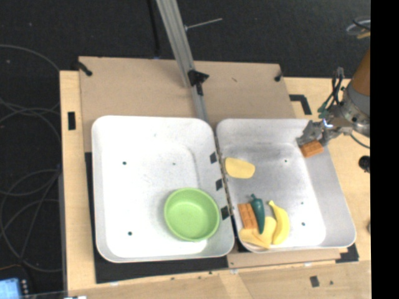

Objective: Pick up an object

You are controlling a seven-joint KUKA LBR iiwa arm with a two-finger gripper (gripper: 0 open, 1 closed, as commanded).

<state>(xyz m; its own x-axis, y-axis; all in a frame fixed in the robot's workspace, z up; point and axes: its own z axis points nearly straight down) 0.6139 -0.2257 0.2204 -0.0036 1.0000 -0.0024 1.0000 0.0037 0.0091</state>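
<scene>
Arm enters from right edge, upper part of view; orange band and grey wrist partly cut off. Gripper (313, 136) extends leftward, low, small orange block (311, 147) pinched between fingers (308, 131).

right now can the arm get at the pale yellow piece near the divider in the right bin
Probably yes. The pale yellow piece lies alone on bare floor of the right bin, apart from the banana pile, with nothing over it. The gripper sits at that bin's far right edge.
</scene>
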